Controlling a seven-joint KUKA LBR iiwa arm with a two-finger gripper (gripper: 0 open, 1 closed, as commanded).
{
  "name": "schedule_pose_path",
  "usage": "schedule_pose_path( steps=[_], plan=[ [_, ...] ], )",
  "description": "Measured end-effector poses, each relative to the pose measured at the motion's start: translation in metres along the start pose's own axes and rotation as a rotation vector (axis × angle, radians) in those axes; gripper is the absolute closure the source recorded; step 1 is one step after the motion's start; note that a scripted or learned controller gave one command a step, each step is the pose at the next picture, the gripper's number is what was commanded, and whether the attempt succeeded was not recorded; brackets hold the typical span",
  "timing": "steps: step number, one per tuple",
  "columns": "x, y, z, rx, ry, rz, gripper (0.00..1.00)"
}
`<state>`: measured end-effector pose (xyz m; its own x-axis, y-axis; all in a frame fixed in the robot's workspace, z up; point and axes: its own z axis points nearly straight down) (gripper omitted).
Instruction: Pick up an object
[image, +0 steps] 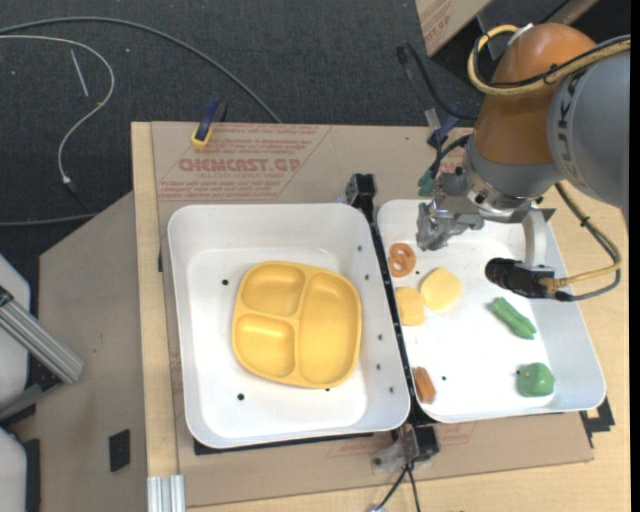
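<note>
Nearest us, at the near edge of the right bin (575, 340), lie a small brown piece (423, 384) by the near-left corner and a green pepper-shaped toy (535, 380) toward the near-right corner. Further in we see a green elongated piece (512, 317), a pale yellow chunk (441, 289) touching an orange-yellow wedge (409, 306) at the bin's left wall, and a brown pretzel-like ring (401, 260) just beyond them. The claw (437, 228) hangs over the far-left part of this bin, just beside the ring and the yellow chunk; whether it is spread or pinched together we cannot tell from here, and we see nothing held in it. The left bin (190, 300) carries a yellow divided plate (297, 323) in its middle — smooth, glossy moulded plastic with three rounded wells. All the small pieces look like light, stiff plastic play food, smooth and likely a little slippery, not fragile. We judge the yellow chunk the closest fair target — blocky, with sides that two fingers could close across its narrow width. The ring lies flat and thin, so it would be harder to catch; the pepper is rounded and may roll out of a pinch.
</note>
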<state>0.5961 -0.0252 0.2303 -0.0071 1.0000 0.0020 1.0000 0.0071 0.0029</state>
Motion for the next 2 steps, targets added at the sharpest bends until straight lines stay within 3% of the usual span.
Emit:
schedule_pose_path(
  steps=[1,2],
  plan=[
    [0.044,0.004,0.004,0.002,0.000,0.002,1.00],
    [0.109,0.013,0.002,0.001,0.001,-0.001,1.00]
  ],
)
